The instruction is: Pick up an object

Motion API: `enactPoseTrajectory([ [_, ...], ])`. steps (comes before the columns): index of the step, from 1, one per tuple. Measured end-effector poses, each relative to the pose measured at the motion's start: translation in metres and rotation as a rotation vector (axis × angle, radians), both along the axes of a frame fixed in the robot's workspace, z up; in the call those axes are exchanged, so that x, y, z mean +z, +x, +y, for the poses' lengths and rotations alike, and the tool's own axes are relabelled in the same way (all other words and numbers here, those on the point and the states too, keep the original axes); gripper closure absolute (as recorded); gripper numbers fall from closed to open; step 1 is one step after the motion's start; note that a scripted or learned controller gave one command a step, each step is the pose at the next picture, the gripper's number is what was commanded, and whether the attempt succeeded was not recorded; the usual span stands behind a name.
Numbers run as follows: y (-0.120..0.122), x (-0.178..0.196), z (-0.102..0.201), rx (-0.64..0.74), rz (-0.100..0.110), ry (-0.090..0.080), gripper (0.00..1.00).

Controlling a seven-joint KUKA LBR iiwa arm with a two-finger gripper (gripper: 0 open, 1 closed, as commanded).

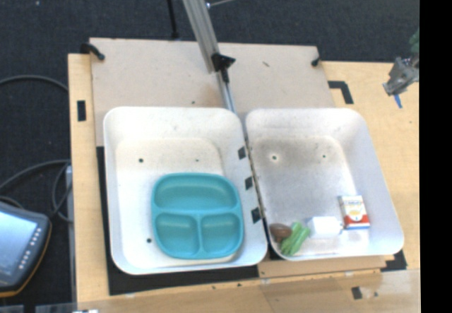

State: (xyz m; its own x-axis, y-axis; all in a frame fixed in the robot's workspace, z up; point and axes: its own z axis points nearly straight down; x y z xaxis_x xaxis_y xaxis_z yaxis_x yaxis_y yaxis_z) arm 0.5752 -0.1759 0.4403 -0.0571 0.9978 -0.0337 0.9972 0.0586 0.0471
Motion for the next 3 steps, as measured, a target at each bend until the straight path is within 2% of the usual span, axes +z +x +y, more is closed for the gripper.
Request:
enactPoseTrajectory([
  [3,0.002,0.033,-0.001,0.012,-0.011,-0.01,1.0],
])
